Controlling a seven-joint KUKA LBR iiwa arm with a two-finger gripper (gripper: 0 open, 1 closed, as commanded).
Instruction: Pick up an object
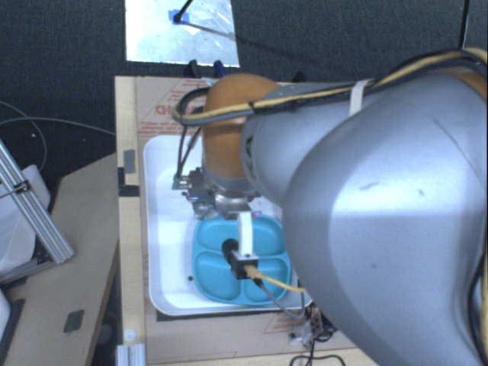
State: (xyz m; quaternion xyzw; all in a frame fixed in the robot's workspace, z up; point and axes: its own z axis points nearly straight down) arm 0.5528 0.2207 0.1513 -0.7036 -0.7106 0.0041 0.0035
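A light blue plate with divided sections lies in the near half of the left white bin. My gripper hangs below the orange wrist band, pointing down at the plate's far edge. The wrist hides its tip, and I see nothing held in it. A small dark speck sits on the bin floor just left of the plate.
The bulky grey arm covers the right side of the bench and the other bin. A brown board lies under the bin. An aluminium frame stands at the left, and a shiny sheet lies beyond the bench.
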